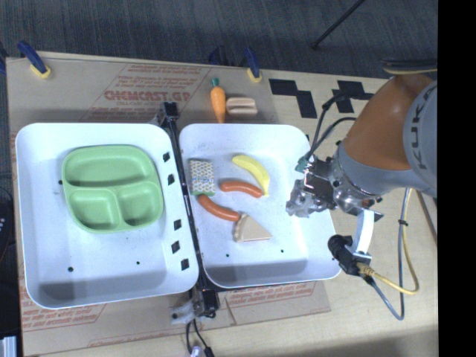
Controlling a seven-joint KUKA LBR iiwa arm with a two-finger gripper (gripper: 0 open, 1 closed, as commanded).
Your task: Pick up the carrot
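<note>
The carrot (217, 102) lies on the cardboard just beyond the right bin (286, 136), outside its far rim, with a small bun (241, 107) touching its right side. The gripper (301, 201) hangs over that bin's right edge (its fingers cannot be made out). Inside the bin lie a banana (252, 171) and two sausages (241, 188).
</note>
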